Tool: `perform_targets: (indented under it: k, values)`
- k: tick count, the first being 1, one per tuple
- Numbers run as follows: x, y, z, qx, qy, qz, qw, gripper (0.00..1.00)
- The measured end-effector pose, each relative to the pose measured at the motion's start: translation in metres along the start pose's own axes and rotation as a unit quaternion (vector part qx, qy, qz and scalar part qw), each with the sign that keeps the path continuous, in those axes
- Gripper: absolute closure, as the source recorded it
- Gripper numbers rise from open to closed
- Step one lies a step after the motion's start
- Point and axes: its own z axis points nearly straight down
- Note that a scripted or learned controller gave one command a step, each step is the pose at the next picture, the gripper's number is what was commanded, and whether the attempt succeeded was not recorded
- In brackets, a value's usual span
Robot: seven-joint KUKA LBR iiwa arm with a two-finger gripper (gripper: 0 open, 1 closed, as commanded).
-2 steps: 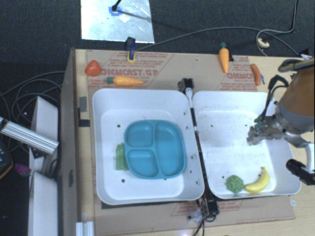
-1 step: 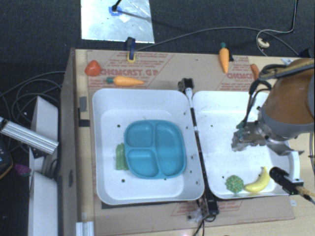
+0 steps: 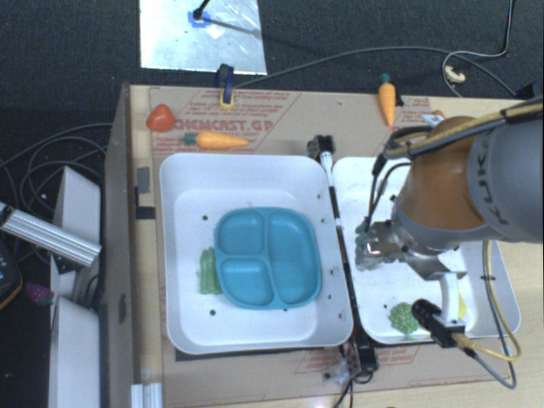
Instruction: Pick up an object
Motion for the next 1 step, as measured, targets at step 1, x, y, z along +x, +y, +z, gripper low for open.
perform_targets:
  k: [1]
  values:
    - [-0.0504,0.0815,-0.0378,-0.002,-0.001,0.001,1.0,1.0]
